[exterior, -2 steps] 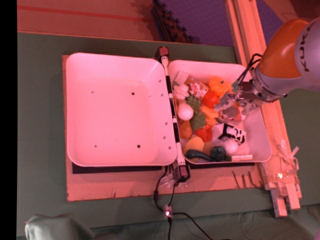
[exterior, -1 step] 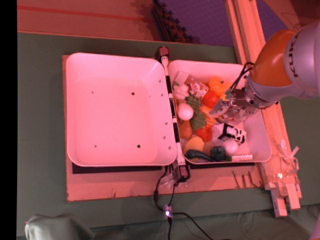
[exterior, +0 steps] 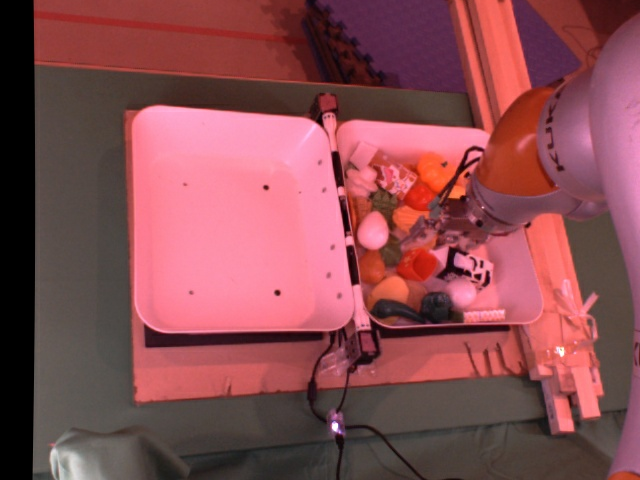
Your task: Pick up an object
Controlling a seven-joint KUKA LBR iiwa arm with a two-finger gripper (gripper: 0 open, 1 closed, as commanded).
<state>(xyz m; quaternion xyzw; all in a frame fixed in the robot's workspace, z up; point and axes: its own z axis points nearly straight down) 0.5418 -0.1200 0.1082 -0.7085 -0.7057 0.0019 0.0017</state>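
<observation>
The right bin (exterior: 520,268) holds a crowded heap of small toys. Among them are a white egg (exterior: 373,231), a red cup-shaped piece (exterior: 420,264), an orange piece (exterior: 433,171), a red and white carton (exterior: 397,178), a black and white checkered piece (exterior: 470,268), a yellow piece (exterior: 390,290) and a dark green piece (exterior: 440,306). My gripper (exterior: 428,236) hangs low over the middle of this heap, just above the red cup-shaped piece. The orange-banded wrist (exterior: 515,173) reaches in from the right and hides part of the bin's right side.
The left bin (exterior: 240,218) sits beside the right one, with a black and white marked strip (exterior: 343,218) between them. A wooden beam (exterior: 495,58) runs along the right side. A cable (exterior: 335,423) trails off the front edge, and a grey cloth (exterior: 110,455) lies at the bottom left.
</observation>
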